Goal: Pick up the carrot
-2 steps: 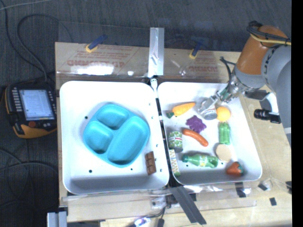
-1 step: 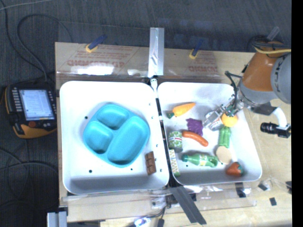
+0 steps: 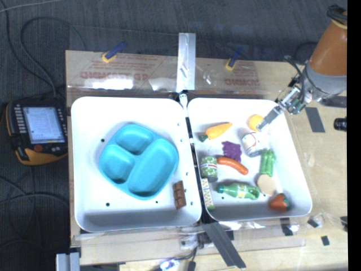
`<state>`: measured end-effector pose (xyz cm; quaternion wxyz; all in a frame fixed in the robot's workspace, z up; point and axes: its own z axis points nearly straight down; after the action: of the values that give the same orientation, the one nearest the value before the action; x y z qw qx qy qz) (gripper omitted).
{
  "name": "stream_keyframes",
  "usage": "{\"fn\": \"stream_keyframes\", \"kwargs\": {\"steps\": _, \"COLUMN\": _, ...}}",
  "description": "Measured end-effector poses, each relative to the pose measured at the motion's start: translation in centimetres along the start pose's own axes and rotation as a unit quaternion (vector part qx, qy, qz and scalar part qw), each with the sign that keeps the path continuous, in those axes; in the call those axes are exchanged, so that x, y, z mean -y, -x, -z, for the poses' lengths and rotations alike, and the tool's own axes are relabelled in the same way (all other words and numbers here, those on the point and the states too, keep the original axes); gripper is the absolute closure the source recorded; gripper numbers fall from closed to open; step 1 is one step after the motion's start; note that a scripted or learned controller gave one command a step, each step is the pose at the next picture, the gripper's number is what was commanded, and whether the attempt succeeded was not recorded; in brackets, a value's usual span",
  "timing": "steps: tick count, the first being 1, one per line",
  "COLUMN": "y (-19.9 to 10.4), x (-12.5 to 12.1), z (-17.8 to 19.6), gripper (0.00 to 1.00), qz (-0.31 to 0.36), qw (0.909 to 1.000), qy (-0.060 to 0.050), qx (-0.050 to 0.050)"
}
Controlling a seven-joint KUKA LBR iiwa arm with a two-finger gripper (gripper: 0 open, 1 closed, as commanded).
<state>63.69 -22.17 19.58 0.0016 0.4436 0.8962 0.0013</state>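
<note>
The carrot (image 3: 218,130), orange with a green top, lies flat in the upper left part of the right bin (image 3: 298,161), its green end pointing left. My gripper (image 3: 269,117) hangs over the bin's upper right corner, slanting down to the left. Its tip is right beside a yellow lemon (image 3: 255,120). The carrot lies well to the left of the gripper and apart from it.
The right bin also holds a small can (image 3: 252,143), purple grapes (image 3: 230,149), a red chili (image 3: 232,165), a green bottle (image 3: 239,191) and other toy foods. In the left bin (image 3: 84,151) sit a blue divided plate (image 3: 139,160) and a chocolate bar (image 3: 179,194).
</note>
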Motion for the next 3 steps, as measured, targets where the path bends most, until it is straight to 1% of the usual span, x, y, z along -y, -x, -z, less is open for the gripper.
{"fn": "stream_keyframes", "kwargs": {"steps": 1, "y": -4.0, "x": -6.4, "z": 0.0, "gripper": 0.0, "qz": 0.097, "qw": 0.9953, "qy": -0.001, "qx": 0.0}}
{"fn": "stream_keyframes", "kwargs": {"steps": 2, "y": -10.0, "x": -7.7, "z": -10.5, "gripper": 0.0, "qz": 0.103, "qw": 0.9947, "qy": -0.001, "qx": 0.001}}
{"fn": "stream_keyframes", "kwargs": {"steps": 3, "y": -10.1, "x": -7.9, "z": -9.3, "gripper": 1.0, "qz": 0.103, "qw": 0.9947, "qy": 0.003, "qx": 0.001}}
